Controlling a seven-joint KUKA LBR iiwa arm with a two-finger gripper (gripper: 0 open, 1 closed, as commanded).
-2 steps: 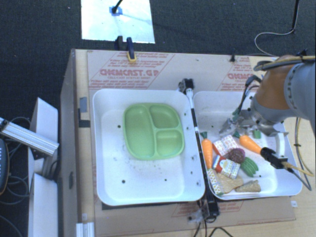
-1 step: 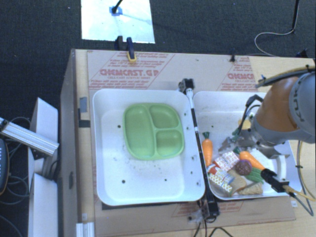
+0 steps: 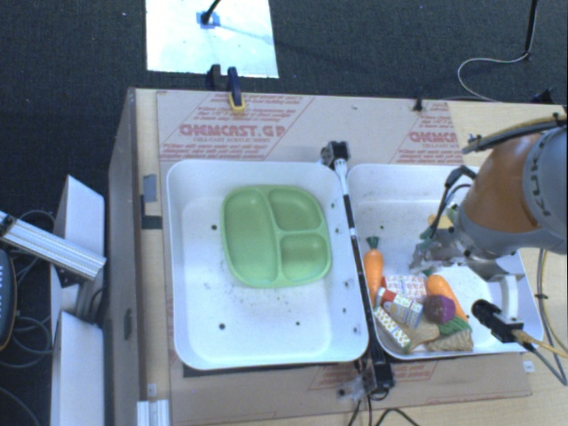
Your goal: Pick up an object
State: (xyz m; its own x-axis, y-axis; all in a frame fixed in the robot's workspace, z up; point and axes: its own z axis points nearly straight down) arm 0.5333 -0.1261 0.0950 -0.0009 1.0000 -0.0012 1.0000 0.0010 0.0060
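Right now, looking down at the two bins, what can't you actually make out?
- Gripper: small and dark under the wrist in the camera view; open or shut is unreadable.
- Toy pile: pieces overlap in the right bin's near corner; apart from the carrot, the pieces are hard to identify.
- Arm: cut off at the view's right side.
- Green plate: sections too small to check for crumbs.

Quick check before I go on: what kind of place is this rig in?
Likely a robotics lab test bench: two white bins on a board, toy food piled in the right one, a green plate in the left, loose cables about.
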